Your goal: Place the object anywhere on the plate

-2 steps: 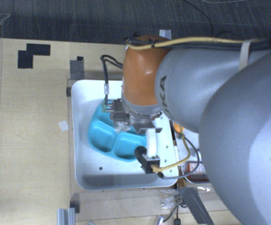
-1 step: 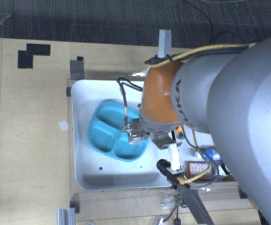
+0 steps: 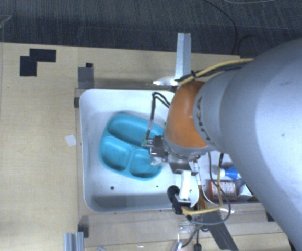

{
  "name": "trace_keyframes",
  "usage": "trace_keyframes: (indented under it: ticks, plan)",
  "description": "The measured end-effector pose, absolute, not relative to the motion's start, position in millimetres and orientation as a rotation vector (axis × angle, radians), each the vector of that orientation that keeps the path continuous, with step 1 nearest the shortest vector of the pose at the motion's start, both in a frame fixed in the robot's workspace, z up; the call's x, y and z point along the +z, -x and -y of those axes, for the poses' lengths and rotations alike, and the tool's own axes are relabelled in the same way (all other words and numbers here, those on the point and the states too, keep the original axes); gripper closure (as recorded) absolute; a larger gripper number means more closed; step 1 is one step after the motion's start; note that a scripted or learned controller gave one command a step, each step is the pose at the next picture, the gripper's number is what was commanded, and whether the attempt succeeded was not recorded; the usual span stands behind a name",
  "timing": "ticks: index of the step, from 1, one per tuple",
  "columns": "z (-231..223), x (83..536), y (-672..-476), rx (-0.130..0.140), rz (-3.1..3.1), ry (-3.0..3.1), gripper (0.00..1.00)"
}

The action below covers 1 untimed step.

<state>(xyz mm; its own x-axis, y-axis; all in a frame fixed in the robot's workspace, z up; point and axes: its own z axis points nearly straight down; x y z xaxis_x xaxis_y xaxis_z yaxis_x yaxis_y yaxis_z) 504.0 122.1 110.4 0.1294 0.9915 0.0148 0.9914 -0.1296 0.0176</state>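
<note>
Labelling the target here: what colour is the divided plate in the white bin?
The plate is plain turquoise blue, without pattern; the camera view shows it best.

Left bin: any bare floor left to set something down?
Bare floor: the strip between the blue plate and the left wall of the bin, and the band between plate and near wall. Crowded on the right, where the arm overhangs the plate's edge.

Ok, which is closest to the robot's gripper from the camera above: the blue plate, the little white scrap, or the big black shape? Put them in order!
1. Blue plate: in the white bin, closest by far.
2. White scrap: on the bench, just left of that bin.
3. Black shape: farthest, at the bench's upper left.
</note>
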Motion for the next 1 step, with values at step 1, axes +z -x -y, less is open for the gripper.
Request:
trace_keyframes:
  ticks: [1]
  plan:
    - [-105.5, 184.2, -503.7, 0.002, -2.185, -2.256, 1.00]
